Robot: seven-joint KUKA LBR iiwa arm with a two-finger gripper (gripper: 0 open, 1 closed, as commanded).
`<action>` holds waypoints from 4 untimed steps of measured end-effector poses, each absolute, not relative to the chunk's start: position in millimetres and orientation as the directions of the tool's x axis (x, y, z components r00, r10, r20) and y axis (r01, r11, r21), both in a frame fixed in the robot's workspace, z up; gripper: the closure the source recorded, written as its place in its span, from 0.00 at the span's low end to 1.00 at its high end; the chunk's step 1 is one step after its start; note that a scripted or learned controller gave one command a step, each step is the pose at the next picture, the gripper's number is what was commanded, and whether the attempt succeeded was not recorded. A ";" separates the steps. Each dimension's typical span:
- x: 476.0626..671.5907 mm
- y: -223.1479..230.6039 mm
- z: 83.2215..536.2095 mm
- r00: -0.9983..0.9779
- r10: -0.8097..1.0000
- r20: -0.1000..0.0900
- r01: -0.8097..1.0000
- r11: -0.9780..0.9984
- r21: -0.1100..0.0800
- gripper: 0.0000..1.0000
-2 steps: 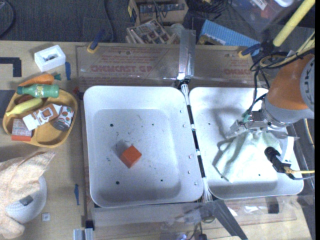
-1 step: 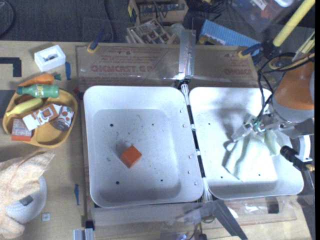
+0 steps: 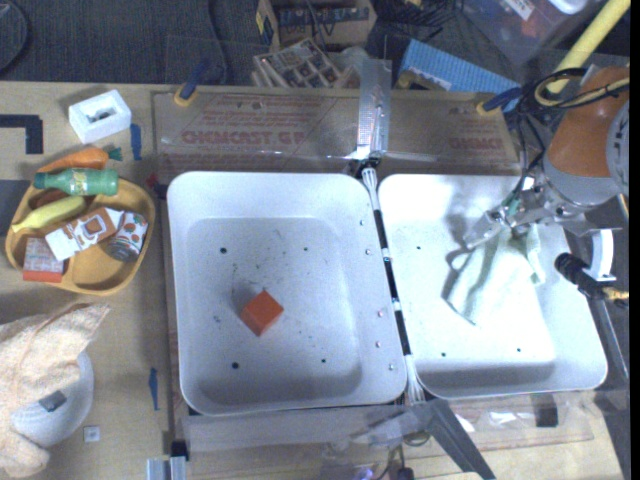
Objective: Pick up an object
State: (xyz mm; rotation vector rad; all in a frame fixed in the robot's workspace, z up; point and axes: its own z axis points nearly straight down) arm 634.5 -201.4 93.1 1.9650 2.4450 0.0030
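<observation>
In the right bin (image 3: 570, 368), a pale green-white cloth (image 3: 487, 276) hangs in a stretched, rumpled strip, its lower end near the bin floor. Its upper end is pinched between the fingers of my gripper (image 3: 512, 214), which is shut on it over the bin's upper right part. The grey arm with its orange band (image 3: 580, 143) comes in from the right edge. A small orange block (image 3: 262, 313) lies by itself on the floor of the left bin (image 3: 200, 208), far from the gripper.
A yellow bowl (image 3: 100, 278) of toy food sits left of the bins, with a white box (image 3: 99, 115) behind it and a beige towel (image 3: 45, 353) in front. Cables and a blue pad (image 3: 450, 68) lie behind the bins.
</observation>
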 end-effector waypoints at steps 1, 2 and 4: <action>618.3 -148.2 90.5 -0.379 0.926 -0.007 0.925 0.379 0.010 0.00; 620.0 -151.4 102.7 -0.374 0.927 -0.013 0.927 0.374 0.016 1.00; 667.8 -105.3 242.8 -0.388 0.922 -0.004 0.922 0.388 0.004 1.00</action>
